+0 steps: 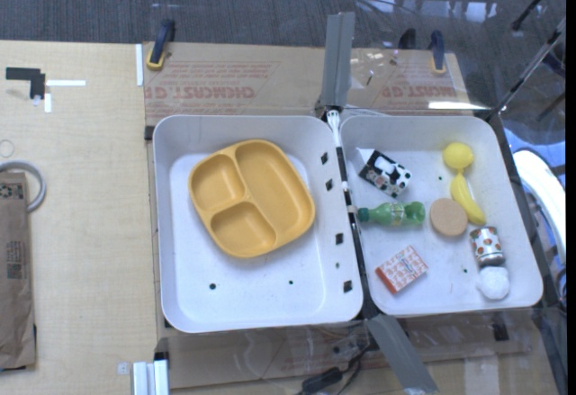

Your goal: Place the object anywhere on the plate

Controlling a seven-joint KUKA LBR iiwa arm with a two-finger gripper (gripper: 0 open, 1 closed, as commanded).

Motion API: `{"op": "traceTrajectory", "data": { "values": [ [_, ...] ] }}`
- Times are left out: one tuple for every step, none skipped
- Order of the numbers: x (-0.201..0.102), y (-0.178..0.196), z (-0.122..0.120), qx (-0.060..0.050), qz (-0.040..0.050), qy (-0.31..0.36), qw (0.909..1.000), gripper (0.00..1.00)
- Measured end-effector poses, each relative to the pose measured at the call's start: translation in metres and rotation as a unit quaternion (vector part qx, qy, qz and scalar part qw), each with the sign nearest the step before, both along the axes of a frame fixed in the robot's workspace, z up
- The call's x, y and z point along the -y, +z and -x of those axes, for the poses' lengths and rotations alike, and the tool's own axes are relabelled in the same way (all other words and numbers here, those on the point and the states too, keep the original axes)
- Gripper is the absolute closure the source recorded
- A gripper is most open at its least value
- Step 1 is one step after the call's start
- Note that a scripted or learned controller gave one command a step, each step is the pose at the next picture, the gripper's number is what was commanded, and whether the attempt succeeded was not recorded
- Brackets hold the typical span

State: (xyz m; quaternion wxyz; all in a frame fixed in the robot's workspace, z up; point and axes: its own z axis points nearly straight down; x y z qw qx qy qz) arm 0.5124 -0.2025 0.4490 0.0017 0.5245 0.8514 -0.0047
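- Camera view: I am looking down on two white bins sitting side by side, their inner rims touching down the middle.
- The left bin is holding a yellow plate with three compartments. The plate is lying flat, slightly toward 11 o'clock of the bin's centre and turned at a slant.
- The right bin is holding all the loose things, so anything I could be placing is lying there, well apart from the plate. I cannot tell which one is the task's object.
- Going round that bin from its centre:
  - A black-and-white toy is lying at 10 o'clock.
  - A lemon is sitting at 1 o'clock, with a banana just below it at 2 o'clock.
  - A green bottle is lying on its side at 9 o'clock.
  - A tan disc is resting near the centre, just beside the banana.
  - An orange box is lying flat at 7 o'clock.
  - A small can is standing at 4 o'clock, with a white ball just beneath it at 5 o'clock.
- Cardboard is lying behind both bins at 12 o'clock, with a blue clamp on its left corner.
- A brown paper bag is lying on the wooden bench at 9 o'clock.
- I cannot tell whether my pincer is standing apart or together.
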Motion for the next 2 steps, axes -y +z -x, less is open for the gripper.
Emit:
{"op": "traceTrajectory", "data": {
  "values": [
    [0.0, 0.0081, -0.0018, 0.0, 0.0013, 0.001, 1.0, 1.0],
    [0.0, 0.0162, -0.0036, -0.001, 0.0027, 0.002, 1.0, 1.0]
  ]
}}
